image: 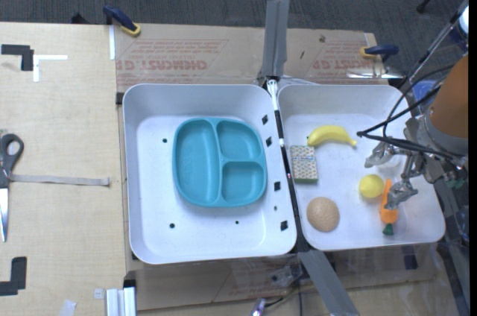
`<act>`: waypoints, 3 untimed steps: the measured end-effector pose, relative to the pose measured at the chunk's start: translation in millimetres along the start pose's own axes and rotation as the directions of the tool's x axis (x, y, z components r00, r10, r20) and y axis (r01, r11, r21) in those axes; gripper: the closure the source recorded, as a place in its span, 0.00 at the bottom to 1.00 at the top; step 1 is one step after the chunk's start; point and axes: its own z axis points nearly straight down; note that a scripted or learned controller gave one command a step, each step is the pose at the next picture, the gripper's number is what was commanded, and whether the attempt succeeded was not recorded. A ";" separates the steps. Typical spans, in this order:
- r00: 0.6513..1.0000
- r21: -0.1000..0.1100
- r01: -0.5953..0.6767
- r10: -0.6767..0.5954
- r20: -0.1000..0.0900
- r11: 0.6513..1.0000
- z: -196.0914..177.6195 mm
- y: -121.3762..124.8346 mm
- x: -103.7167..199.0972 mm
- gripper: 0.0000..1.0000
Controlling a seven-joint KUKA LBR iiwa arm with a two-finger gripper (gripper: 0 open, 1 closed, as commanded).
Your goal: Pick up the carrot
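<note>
Arm over the right bin, its gripper just above the carrot — nothing lifted yet.

From the left: scissors (pixel 9 158) lie on the bench, then the left bin (pixel 141 180) holds a teal divided plate (pixel 220 162) lying flat in its middle, likely a drop-off spot kept free of clutter. The right bin (pixel 343 236) carries the loose items, spread apart so each can be reached alone: a sponge (pixel 303 163) by the dividing wall, a banana (pixel 332 136) above it, a brownish egg-like ball (pixel 323 214) below, a lemon (pixel 371 187), and the carrot (pixel 387 212) just beside the lemon, near the bin's right wall. The gripper (pixel 400 191) hangs directly over the carrot's upper end — whether its fingers are apart or together cannot be told here.
</note>
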 end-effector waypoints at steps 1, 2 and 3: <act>0.996 0.000 -0.094 0.094 0.001 0.996 34.4 15.5 31.2 0.00; 0.996 0.003 -0.091 0.091 0.007 0.996 24.0 15.4 28.3 1.00; 0.965 0.002 -0.261 0.261 0.005 0.965 -158.7 -14.9 37.5 1.00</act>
